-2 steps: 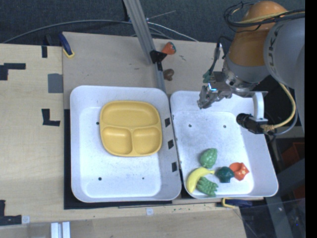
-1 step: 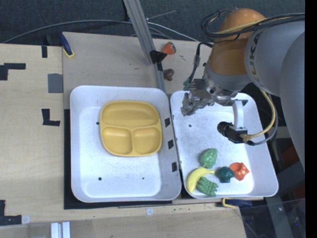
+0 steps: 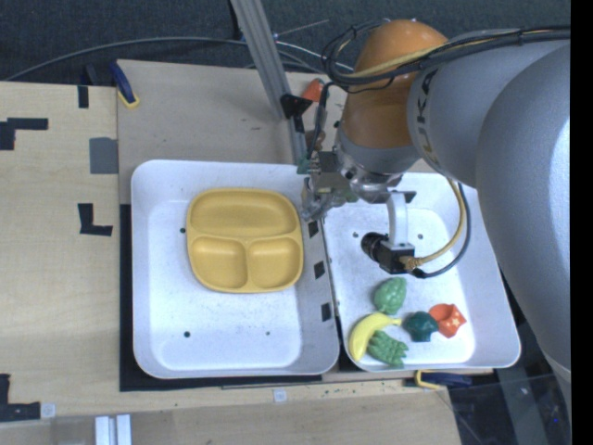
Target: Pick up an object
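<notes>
Two white bins: left bin (image 3: pixel 157 248) carries a yellow divided plate (image 3: pixel 245 239), right bin (image 3: pixel 491 332) carries the small toys. Gripper (image 3: pixel 320 193) sits over the shared rim between the bins, near the plate's right edge; nothing visible between its jaws, and whether they're apart or closed can't be told from this angle. Candidates cluster at the right bin's near end: green lumpy toy (image 3: pixel 390 295), yellow banana (image 3: pixel 364 330) touching another green piece (image 3: pixel 388 349), teal piece (image 3: pixel 420 325), red-orange piece (image 3: pixel 448 318). Step looks like approach, no target engaged yet. Next move calls for committing to one object and descending on it.
</notes>
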